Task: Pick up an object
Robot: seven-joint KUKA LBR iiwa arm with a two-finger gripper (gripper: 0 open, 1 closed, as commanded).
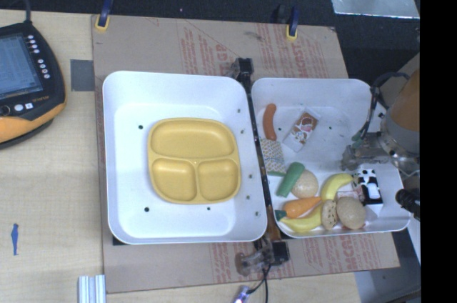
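Gripper (359, 151) above right bin (325, 91)

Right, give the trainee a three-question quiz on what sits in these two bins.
1. True or false: the yellow three-compartment plastic plate lies in the left white bin.
2. Which lies nearest the right white bin's front wall? A) orange toy sausage B) yellow toy banana C) small printed carton
3. Fill in: the green toy vegetable touches a pale round ____.

Key: 1 true; 2 B; 3 ball-like toy.
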